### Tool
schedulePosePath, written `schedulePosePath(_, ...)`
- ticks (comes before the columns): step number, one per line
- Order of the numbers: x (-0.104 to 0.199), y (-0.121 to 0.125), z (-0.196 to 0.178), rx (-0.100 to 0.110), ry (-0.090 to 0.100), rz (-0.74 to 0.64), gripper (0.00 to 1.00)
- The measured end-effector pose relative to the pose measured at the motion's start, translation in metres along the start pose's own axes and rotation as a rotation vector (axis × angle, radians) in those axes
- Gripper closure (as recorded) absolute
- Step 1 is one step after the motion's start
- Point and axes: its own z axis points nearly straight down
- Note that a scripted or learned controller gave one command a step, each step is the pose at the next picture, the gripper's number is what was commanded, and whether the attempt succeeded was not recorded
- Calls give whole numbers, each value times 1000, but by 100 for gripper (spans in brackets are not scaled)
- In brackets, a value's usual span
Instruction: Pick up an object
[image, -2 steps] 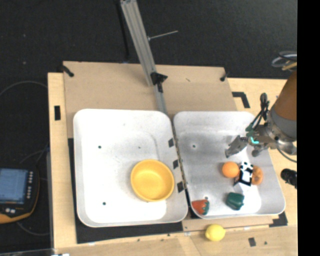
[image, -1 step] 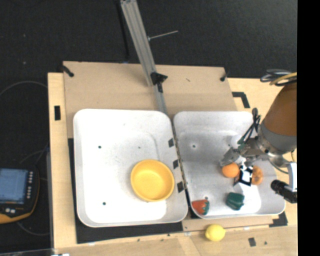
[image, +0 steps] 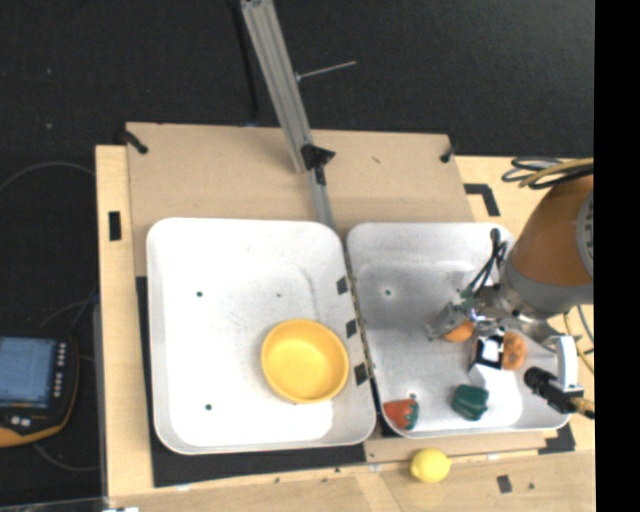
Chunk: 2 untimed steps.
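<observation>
In the right bin (image: 400, 260), at three o'clock, my gripper (image: 472, 325) hung over an orange piece (image: 459, 334); grip unreadable, nothing lifted yet.

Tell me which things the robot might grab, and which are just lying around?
For the job:
- tool, low in the right bin
- orange things beside it
- green block
- red thing
- yellow bowl in the left bin

Just lying about:
- yellow ball on the bench, outside the bins
- handheld screen at far left
- metal pole
</observation>
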Motion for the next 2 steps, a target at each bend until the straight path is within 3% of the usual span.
schedulePosePath(1,-1,0,30,17,4,5,0)
schedulePosePath(2,-2,1,18,11,4,10,100)
